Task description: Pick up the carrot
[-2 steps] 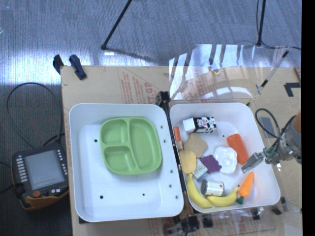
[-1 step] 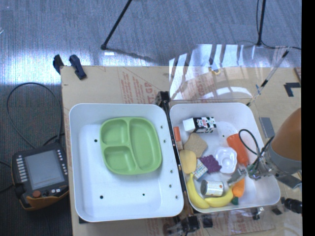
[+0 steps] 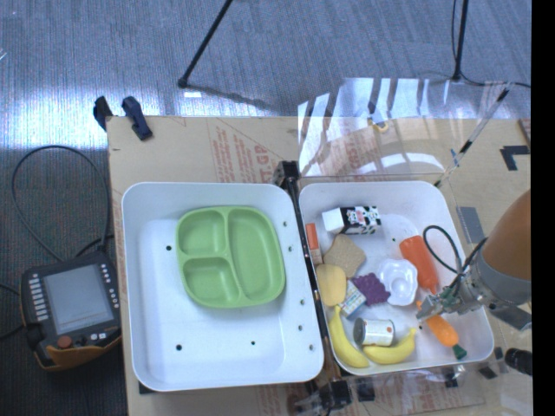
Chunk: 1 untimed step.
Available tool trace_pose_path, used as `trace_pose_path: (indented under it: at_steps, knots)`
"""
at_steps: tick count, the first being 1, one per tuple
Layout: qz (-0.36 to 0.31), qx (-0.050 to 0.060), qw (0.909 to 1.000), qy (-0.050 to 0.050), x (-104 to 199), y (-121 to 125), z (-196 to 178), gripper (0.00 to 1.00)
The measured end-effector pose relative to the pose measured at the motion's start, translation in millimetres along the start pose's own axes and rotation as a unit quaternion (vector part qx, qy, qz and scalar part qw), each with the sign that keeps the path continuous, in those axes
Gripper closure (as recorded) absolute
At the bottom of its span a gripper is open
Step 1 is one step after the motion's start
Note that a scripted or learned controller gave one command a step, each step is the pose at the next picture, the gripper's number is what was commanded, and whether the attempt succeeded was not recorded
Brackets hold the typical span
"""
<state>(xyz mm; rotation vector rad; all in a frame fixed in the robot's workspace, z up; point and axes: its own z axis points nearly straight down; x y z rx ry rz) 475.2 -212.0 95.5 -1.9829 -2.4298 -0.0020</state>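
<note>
the carrot (image 3: 444, 331) lies by the right bin's (image 3: 434, 196) right wall, green stem toward the near corner. the gripper (image 3: 440, 302) sits right over its blunt end; can't tell its state. looks like light, stiff, smooth plastic, so i'd pinch mid-body, across the width.

The carrot (image 3: 445, 332), small and orange with a green stem end, lies slantwise just below and beside the pincer (image 3: 431, 306), stem pointing away from it.

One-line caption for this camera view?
Gripper poised beside the carrot in the cluttered right bin; green plate in left bin.
</note>
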Motion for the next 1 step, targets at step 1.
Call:
trace_pose_path:
  at_steps: [1]
  knots:
    - [0.029, -0.002, 0.9996, 0.000, 91.4, 21.3, -62.6, 1.00]
